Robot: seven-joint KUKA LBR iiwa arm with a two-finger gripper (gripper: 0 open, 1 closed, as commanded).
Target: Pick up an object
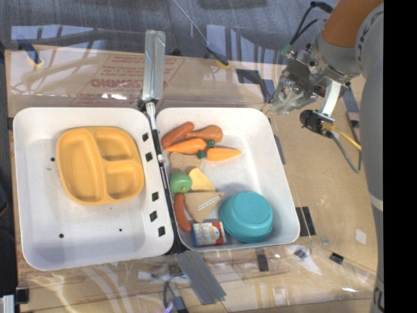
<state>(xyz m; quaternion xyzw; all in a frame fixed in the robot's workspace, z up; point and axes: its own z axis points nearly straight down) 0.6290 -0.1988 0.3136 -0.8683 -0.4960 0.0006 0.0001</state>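
Note:
The right bin [273, 150] holds two carrots [218, 153], a sausage [177, 133], a brownish food piece [210, 134], a green item [180, 182], a yellow cheese wedge [201, 178], a tan slice [202, 205], a small can [207, 233], a red sausage [181, 212] and a teal bowl [247, 216]. My gripper [285, 102] hangs above the bin's far right corner, outside the rim and away from all the objects. Nothing shows between its fingers.
In the left bin [32, 194] lies a yellow divided plate [100, 163]. A grey metal bar [154, 67] stands at the far end of the seam between the bins. Cardboard and tape cover the bench around them. Cables trail from the wrist at the right.

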